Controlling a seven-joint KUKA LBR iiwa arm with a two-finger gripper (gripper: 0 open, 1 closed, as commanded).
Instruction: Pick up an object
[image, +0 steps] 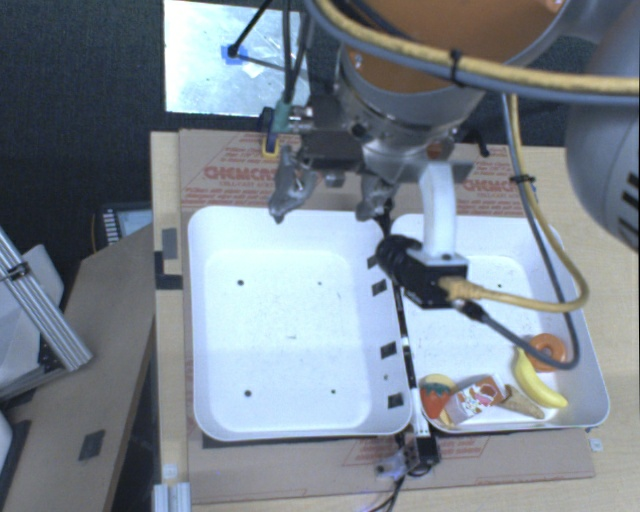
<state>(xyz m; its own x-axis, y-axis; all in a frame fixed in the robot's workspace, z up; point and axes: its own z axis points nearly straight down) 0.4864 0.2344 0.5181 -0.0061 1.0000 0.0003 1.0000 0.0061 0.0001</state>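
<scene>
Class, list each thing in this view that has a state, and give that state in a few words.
gripper: open, raised over the far edge of the left bin, holding nothing.
banana: lying in the right bin.
orange ring: lying flat beside the banana.
tomato: resting against the red-and-white packet.

Dark carpeted floor (80, 100) surrounds pale wooden worktop (165, 180). Bright lit floor patch (215, 55) at top, blue tape mark (234, 52) on it. Aluminium frame rail (40, 310) at left. Brown printed cardboard sheet (225, 170) covers worktop.
</scene>
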